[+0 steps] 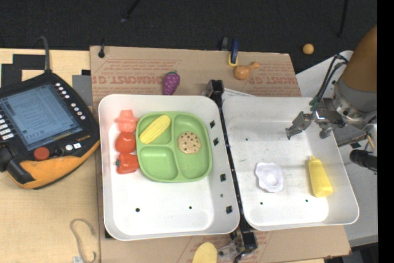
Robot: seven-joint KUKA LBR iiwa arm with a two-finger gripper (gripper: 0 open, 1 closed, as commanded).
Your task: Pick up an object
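Looking down on a light wooden bench (37, 218) carrying two shallow white bins, with dark carpet behind it.

Brown cardboard (141, 71) lies under the bins. The left bin (160, 212) holds a green divided plate (174, 148) with a corn cob (153, 129) and a cookie (189, 143) in its compartments, and red toy pieces (125, 141) just beside the plate at the bin's left wall. The right bin (289, 206) holds a yellow bottle (319, 177) near its right edge and a small white fried-egg toy (269, 177) near the middle of its front half; the bin's back half is bare. The gripper (306, 122) hangs over the right bin's back right part, fingers spread, pinching nothing, well apart from the bottle. A teach pendant (40, 126) rests at the bench's left edge.
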